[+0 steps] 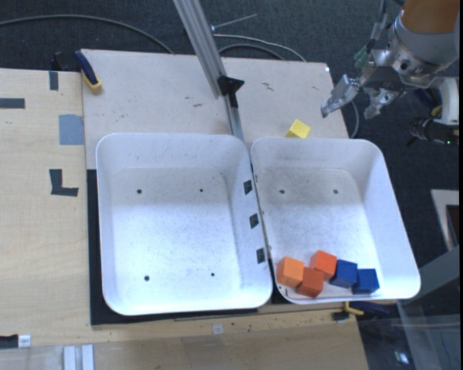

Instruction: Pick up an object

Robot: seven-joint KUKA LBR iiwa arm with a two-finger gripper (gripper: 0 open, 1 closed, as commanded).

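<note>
Nearest, at the lower right of the frame, the blocks huddle in the bottom corner of the right bin (386, 206): three orange blocks (307, 273) touching two blue blocks (353, 276). The left bin (108, 222) sits beside it. Farther up, a yellow block (299, 129) lies on the table (154, 91) just past the right bin's rim. My pincer (355, 99) hangs at the upper right, well apart from everything, splayed and carrying nothing. I judge I'm at the approach stage: next I must travel down-frame over the cluster and descend.
</note>
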